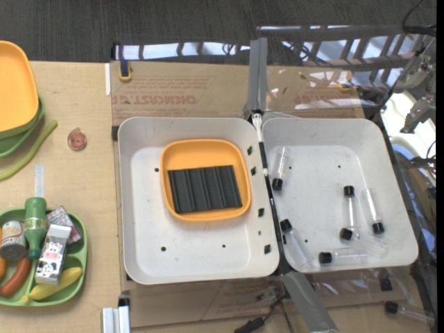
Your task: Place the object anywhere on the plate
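White bins (139, 255): black ridged object (205, 189) on orange plate (173, 159).

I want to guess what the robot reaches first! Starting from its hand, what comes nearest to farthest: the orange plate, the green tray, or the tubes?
1. Tubes: in the right bin, just below the hand at the right edge.
2. Orange plate: in the left bin, toward the middle.
3. Green tray: far left on the bench.
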Robot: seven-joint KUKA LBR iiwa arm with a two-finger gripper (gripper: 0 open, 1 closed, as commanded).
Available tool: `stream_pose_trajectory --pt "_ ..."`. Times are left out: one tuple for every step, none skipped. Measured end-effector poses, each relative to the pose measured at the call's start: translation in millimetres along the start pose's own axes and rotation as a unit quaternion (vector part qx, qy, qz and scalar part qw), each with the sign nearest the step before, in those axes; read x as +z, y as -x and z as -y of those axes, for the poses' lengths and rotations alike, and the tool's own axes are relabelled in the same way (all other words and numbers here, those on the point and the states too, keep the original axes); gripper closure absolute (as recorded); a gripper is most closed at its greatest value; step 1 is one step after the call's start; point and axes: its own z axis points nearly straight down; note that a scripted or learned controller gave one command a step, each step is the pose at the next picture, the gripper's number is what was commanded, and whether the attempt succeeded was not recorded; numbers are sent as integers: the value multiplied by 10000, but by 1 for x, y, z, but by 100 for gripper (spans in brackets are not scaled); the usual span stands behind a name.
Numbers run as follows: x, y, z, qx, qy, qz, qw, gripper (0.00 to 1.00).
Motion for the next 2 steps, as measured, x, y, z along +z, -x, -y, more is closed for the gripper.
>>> stream_pose_trajectory --pt "55 9 -2 -1708 4 6 9853 0" --pt "109 16 -4 -3726 8 11 9280 0"
